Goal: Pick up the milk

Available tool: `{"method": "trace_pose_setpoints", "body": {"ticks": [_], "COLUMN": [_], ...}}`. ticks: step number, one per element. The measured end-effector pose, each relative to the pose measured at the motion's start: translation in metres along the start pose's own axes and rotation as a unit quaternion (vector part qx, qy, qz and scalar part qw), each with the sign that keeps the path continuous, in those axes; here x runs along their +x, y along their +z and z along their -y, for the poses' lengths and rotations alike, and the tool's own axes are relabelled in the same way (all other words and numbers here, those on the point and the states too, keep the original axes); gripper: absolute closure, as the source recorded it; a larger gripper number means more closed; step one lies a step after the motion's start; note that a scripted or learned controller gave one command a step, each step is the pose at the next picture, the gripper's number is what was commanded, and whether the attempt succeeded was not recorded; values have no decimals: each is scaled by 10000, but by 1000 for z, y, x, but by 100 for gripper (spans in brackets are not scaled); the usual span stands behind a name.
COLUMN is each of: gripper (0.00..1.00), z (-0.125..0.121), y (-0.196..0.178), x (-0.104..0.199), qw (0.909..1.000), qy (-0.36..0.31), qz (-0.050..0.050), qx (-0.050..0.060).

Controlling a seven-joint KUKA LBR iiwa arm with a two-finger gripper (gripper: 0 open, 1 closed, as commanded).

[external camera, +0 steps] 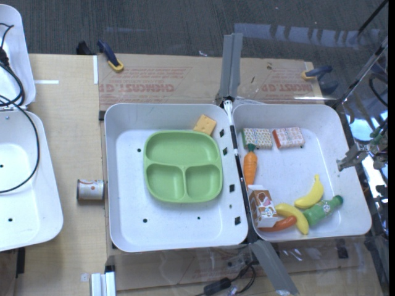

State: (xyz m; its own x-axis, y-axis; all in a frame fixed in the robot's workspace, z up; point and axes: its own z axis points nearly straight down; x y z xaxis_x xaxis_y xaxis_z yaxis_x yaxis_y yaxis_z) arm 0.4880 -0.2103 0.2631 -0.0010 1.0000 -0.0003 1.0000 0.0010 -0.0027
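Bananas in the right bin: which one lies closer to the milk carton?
The lower banana, touching the milk carton and lying over the red pepper. The other banana sits higher and farther right, above the green bottle.

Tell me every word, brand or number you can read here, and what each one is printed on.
"CHEMCO?I. GE...": red print, upside down and partly guessed, on the cardboard sheet behind the left bin.
A similar red line on the cardboard behind the right bin: too blurred to read.
Milk carton: its printing is too small to read.
The two small snack boxes: patterned, nothing legible.
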Motion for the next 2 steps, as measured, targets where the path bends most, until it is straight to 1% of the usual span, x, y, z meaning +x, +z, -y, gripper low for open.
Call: {"method": "trace_pose_setpoints", "body": {"ticks": [1, 2], "gripper": [0, 0], "z": [9, -100], "y": [116, 155], "x": [35, 114], "qw": [10000, 9983], "qy": [-22, 576], "qz": [-7, 0], "qx": [6, 2]}}
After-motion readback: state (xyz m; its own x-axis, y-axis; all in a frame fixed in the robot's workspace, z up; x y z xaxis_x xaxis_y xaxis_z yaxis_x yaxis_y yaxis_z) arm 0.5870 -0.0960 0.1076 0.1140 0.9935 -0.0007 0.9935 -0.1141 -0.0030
